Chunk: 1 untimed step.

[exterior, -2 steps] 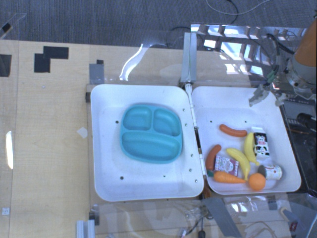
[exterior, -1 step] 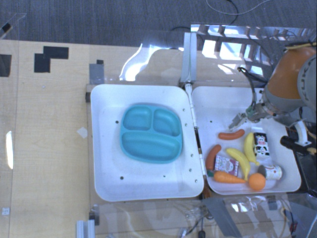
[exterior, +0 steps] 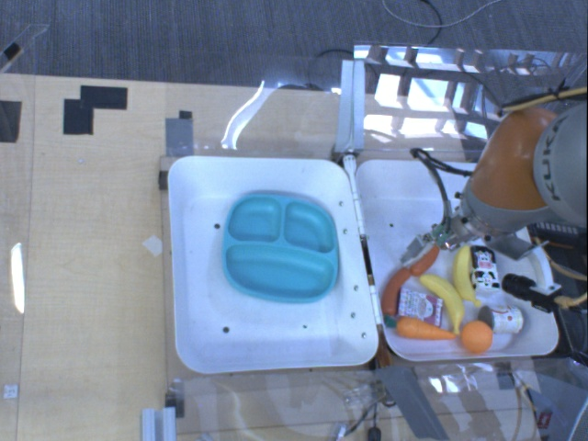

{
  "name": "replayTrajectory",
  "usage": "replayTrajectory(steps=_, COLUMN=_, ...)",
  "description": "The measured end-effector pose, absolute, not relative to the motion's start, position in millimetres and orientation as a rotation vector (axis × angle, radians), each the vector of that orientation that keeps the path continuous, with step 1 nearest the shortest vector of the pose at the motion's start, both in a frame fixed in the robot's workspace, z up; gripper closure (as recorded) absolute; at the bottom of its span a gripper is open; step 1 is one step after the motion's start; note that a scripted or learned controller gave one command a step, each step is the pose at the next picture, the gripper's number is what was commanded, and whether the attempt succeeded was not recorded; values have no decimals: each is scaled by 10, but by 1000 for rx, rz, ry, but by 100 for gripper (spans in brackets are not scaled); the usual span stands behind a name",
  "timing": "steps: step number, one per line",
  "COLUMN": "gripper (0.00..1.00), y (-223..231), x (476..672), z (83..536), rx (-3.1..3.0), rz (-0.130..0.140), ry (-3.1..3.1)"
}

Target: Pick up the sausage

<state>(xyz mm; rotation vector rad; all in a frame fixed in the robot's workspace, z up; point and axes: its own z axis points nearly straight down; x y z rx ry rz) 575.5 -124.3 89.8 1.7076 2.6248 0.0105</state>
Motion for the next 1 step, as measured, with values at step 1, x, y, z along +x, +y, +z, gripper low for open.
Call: replayTrajectory(steps=1, gripper=100, y=-1231, x=5787, z=1025, rx=1703, rz=19, ry=2620)
